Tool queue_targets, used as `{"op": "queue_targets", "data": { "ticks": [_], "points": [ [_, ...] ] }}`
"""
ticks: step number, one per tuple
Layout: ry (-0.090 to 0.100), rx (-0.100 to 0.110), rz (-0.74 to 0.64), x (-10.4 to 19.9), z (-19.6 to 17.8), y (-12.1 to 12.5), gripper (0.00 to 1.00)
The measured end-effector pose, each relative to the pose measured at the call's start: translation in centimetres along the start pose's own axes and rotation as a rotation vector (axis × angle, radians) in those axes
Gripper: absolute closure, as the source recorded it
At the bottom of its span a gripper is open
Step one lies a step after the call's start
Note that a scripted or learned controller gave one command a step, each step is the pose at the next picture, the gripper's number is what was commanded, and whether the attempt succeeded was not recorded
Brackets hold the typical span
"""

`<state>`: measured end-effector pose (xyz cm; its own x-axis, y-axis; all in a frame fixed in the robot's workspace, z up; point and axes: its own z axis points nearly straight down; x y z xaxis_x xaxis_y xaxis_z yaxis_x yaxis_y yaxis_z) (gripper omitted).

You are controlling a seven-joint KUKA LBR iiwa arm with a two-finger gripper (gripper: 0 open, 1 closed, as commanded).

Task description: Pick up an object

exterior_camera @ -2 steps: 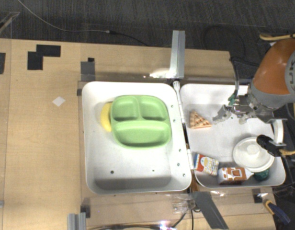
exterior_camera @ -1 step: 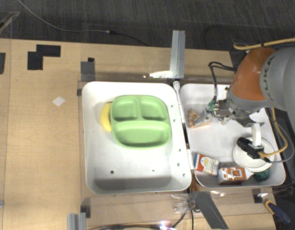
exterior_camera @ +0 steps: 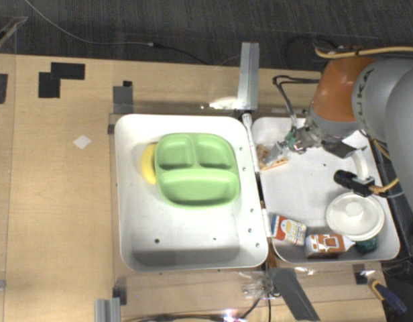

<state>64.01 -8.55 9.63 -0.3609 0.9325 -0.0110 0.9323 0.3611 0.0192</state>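
The gripper (exterior_camera: 291,141) was seen low in the upper left of the right white bin (exterior_camera: 307,180), beside a small brown-and-white packet (exterior_camera: 272,157). The packet was judged light and crushable, best pinched across its width. The gripper's state could not be told.

One fixed camera looks down on the bench (exterior_camera: 52,180) from above at a slant, far enough off to take in both white bins, the left bin (exterior_camera: 186,243) and the right bin (exterior_camera: 307,186). The arm (exterior_camera: 374,92) enters from the right, and dark floor (exterior_camera: 159,12) lies along the far side.
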Motion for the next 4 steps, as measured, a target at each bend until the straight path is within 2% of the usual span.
{"op": "queue_targets", "data": {
  "ticks": [1,2,3,4],
  "points": [
    [0.016,0.026,-0.004,-1.6,0.4,2.5,0.0],
    [0.018,0.025,-0.009,-1.5,-0.9,2.7,1.0],
    [0.018,0.025,-0.01,-1.4,-0.8,2.7,0.0],
    [-0.001,-0.01,-0.078,0.3,-0.3,-1.8,0.0]
  ]
}}
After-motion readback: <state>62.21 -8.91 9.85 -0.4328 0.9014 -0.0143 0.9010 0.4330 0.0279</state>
